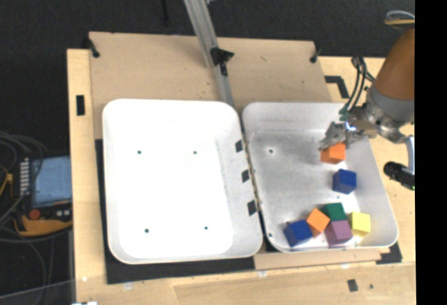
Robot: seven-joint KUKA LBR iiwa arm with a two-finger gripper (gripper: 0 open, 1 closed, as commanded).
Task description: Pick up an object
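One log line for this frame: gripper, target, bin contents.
gripper over orange cube, grasp unclear | right bin: blue cube alone, five-cube cluster at near edge

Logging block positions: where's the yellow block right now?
In the right bin, near its front right corner: the yellow block sits right of the purple block and green block.

No legible text, labels, brand marks, numbers or signs appear on any surface visible from this position.
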